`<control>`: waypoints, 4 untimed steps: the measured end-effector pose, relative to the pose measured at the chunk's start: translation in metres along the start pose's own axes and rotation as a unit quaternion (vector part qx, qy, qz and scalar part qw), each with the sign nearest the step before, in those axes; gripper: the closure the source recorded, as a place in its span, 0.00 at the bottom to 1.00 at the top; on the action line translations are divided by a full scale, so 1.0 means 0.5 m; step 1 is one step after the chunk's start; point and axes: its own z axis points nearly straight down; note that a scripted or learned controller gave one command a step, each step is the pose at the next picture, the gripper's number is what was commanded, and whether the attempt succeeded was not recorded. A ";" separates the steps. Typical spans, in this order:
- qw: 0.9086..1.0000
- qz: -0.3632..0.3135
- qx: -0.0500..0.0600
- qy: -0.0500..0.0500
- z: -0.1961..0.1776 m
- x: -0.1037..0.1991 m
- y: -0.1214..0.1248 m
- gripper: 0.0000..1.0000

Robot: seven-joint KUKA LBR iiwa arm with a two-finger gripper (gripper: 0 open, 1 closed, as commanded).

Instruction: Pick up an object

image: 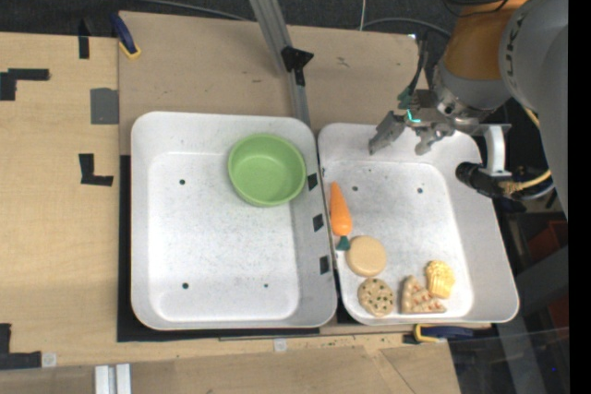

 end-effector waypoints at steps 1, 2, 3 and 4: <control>1.000 0.000 0.003 -0.001 0.123 -0.002 0.011 0.00; 1.000 0.000 0.000 -0.001 0.209 0.000 0.011 0.00; 1.000 -0.001 0.001 -0.001 0.187 0.001 0.011 1.00; 1.000 0.001 -0.002 -0.001 0.092 -0.008 0.027 1.00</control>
